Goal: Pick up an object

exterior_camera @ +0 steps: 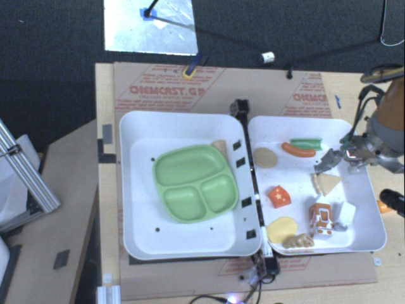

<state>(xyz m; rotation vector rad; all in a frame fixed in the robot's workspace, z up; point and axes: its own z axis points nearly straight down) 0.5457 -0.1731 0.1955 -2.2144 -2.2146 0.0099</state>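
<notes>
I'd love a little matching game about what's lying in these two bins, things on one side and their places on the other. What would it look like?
Things:
1. green plate
2. sausage
3. red block
4. yellow disc

Places:
A. near the front edge of the right bin
B. near the back of the right bin, just in front of a green stick
C. in the left bin
D. around the middle of the right bin

Pairs: 1-C, 2-B, 3-D, 4-A
</notes>
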